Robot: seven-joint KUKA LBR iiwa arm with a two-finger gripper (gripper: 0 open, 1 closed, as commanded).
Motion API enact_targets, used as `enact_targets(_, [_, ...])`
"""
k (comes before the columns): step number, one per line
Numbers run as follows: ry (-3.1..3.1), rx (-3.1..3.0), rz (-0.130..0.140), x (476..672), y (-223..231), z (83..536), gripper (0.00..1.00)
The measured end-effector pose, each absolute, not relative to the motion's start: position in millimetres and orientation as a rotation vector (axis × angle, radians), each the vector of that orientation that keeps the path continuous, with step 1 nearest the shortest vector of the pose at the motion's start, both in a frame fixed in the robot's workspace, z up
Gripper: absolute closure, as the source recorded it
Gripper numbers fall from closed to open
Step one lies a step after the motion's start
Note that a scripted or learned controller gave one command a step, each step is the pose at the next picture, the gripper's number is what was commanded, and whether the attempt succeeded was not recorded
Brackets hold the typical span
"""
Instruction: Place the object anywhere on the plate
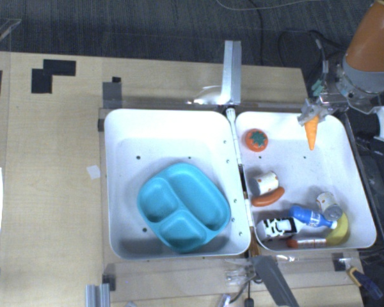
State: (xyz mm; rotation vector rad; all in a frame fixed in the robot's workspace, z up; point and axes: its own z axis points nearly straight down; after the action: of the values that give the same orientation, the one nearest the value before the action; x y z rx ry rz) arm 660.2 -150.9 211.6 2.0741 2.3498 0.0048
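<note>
The grey arm with the orange band point(373, 34) is seen at the upper right, above the far right corner of the right-hand shallow white bin point(354, 165). The two-finger gripper point(313, 112) is positioned at the wide upper end of a small orange carrot-shaped toy point(312, 132), and the jaws are closed narrowly on that end, so that the carrot is gripped between them and hangs with its point directed downward over the far part of the right bin. Whether the tip of the carrot touches the bin floor cannot be told. A light blue plastic plate with three compartments point(184, 204) is found lying in the left-hand shallow white bin point(121, 171), toward its near side and well apart from the carrot. In the right bin, a round orange-red object with a green patch point(256, 139) is noted near the far left corner. A small white cup-like object point(266, 182) is recorded beside the dividing wall, with an orange sausage-shaped toy point(267, 198) just below it. Along the near side are observed a black and white object point(276, 226), a blue bottle point(312, 218), a small grey can point(329, 206) and a yellow banana-shaped toy point(338, 231), grouped closely together.
</note>
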Motion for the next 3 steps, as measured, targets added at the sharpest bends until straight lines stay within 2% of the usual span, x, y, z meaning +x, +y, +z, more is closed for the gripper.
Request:
enact_targets(1, [2.459, 1.949, 0.004, 612.6, -94.7, 192.8, 1.0])
enact_targets(2, [2.678, 1.636, 0.004, 543.3, -24.4, 185.2, 1.0])
enact_targets(3, [2.771, 1.474, 0.004, 492.7, 49.7, 184.6, 1.0])
